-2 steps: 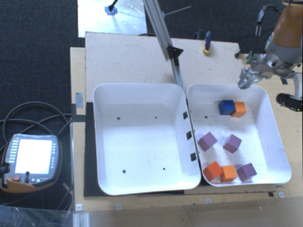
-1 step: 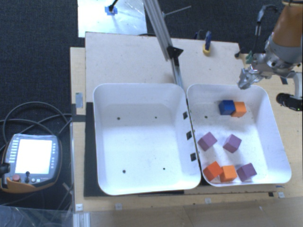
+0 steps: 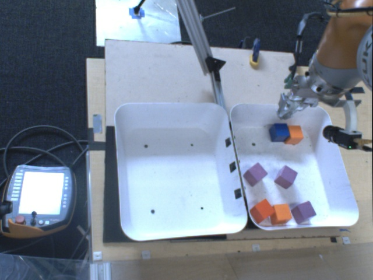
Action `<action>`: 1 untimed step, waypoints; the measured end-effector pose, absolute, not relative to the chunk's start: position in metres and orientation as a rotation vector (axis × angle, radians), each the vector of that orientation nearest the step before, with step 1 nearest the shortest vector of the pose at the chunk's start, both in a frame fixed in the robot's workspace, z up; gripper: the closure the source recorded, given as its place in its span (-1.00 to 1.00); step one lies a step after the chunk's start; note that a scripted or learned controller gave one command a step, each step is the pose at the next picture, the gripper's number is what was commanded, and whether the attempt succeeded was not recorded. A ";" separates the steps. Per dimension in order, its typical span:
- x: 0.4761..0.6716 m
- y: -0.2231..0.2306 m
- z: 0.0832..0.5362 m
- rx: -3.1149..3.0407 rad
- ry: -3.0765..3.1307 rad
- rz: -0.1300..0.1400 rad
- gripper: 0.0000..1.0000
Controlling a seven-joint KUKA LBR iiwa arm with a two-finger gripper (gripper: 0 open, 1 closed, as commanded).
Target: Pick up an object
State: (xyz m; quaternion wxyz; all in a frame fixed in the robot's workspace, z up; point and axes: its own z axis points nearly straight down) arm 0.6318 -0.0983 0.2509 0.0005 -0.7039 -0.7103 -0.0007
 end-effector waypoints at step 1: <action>0.615 -0.049 0.237 -2.209 -2.230 -0.001 1.00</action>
